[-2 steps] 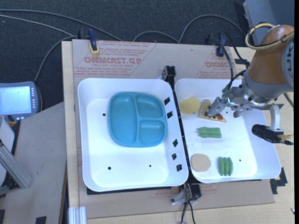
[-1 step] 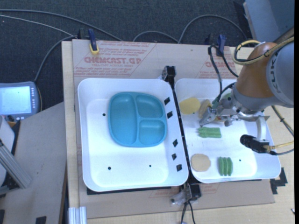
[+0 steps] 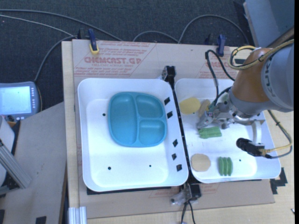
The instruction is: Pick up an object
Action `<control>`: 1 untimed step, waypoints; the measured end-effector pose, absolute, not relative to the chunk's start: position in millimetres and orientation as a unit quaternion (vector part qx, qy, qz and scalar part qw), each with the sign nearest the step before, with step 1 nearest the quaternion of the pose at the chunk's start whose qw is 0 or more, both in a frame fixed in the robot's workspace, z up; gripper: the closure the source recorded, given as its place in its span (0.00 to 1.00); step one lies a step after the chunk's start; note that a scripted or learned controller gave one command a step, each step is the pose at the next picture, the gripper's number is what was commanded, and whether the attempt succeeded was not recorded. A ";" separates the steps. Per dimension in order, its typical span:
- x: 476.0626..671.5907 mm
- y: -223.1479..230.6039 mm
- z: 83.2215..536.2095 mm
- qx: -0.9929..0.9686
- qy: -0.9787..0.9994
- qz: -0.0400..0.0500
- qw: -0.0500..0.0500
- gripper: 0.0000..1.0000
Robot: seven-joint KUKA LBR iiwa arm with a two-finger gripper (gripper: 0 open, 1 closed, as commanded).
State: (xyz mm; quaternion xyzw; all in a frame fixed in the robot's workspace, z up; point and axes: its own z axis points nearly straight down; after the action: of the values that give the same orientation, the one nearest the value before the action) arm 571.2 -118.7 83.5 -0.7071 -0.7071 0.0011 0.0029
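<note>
In the right bin (image 3: pixel 264 171) my gripper (image 3: pixel 212 121) hangs low, just above and behind a light green block (image 3: pixel 210 133) that lies flat on the bin floor. The view does not show whether it touches the block. A pale yellow piece (image 3: pixel 189 105) lies to the gripper's upper left, partly behind the wrist hardware. Nearer the front of the bin are a tan round disc (image 3: pixel 201 162) and a dark green ridged piece (image 3: pixel 225 166). The orange band of the arm (image 3: pixel 250 85) sits above the wrist.
The left bin (image 3: pixel 93 167) holds a blue divided plate (image 3: pixel 138 119). A black divider with clips (image 3: pixel 174 125) runs between the bins. Cables (image 3: pixel 212 69) loop over the bench's back edge, and a black connector (image 3: pixel 247 146) juts from the wrist over the right bin.
</note>
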 end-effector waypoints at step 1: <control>572.3 -118.8 96.1 -0.707 -0.707 0.000 0.001 1.00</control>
State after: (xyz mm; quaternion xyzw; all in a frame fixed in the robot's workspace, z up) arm 572.3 -118.8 96.1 -0.7074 -0.7068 -0.0002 0.0013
